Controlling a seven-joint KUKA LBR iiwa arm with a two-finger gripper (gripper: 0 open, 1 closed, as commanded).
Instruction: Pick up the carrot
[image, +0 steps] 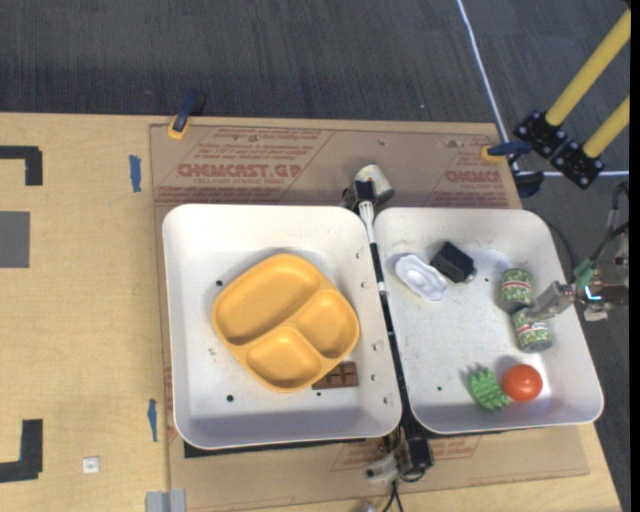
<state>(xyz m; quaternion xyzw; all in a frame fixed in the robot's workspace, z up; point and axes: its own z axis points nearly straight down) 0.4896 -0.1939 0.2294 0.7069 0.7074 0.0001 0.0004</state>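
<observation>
The carrot (521, 383) is a short orange piece with a green leafy top. It lies in the right bin (440, 400) near the front right corner, with its green end pointing left. Nothing touches it, and the bin floor to its left is bare white.
Two green-patterned cans (516, 288) (532, 330) lie just behind the carrot by the right wall. A black block (453, 262) and a white crumpled object (420, 277) sit at the back left. A metal fixture (560, 298) overhangs the right rim. A yellow divided plate (286, 320) occupies the left bin (190, 300).
</observation>
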